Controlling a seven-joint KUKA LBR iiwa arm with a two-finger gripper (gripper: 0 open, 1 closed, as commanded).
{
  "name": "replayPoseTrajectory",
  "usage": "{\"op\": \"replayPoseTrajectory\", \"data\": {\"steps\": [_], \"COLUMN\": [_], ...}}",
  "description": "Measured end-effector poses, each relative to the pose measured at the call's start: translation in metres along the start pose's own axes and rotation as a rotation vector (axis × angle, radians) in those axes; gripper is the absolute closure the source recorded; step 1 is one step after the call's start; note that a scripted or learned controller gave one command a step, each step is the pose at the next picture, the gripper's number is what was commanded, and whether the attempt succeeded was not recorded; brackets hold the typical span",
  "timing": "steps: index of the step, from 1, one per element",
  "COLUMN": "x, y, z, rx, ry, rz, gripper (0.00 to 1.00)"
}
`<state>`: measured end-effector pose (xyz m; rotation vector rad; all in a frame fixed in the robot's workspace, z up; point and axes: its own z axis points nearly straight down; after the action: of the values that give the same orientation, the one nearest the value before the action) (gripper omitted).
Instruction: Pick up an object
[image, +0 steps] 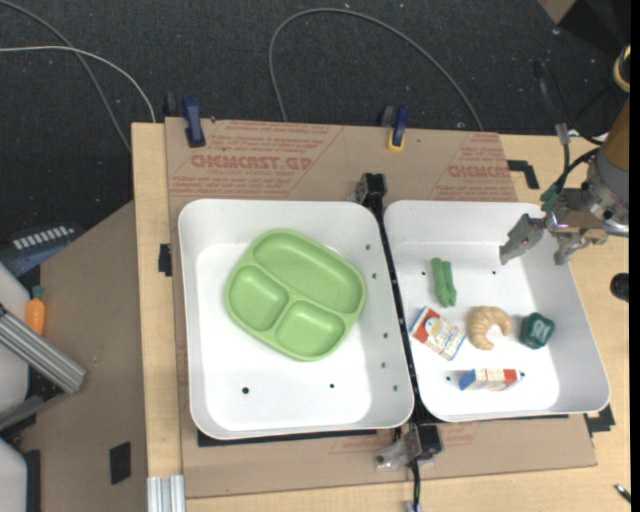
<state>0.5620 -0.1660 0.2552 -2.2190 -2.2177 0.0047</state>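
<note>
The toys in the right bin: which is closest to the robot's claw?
The dark green cup, below the gripper near the bin's right wall; the others lie farther left.

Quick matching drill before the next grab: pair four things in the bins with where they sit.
1 green plate
2 croissant
3 green stick
4 hand

A near right bin's left wall, toward the back
B left bin
C over right bin's back right part
D middle of right bin

Pairs: 1-B, 2-D, 3-A, 4-C
</note>
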Motion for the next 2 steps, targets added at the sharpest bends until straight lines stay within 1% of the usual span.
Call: {"op": "replayPoseTrajectory", "data": {"steps": [1,2], "x": [0.000,-0.004], "y": [0.001,-0.003], "z": [-0.003,0.058], "rx": [-0.006,-0.001], "ry": [-0.001,0.000], "rz": [-0.001,0.000], "gripper": [0.00,0.00]}}
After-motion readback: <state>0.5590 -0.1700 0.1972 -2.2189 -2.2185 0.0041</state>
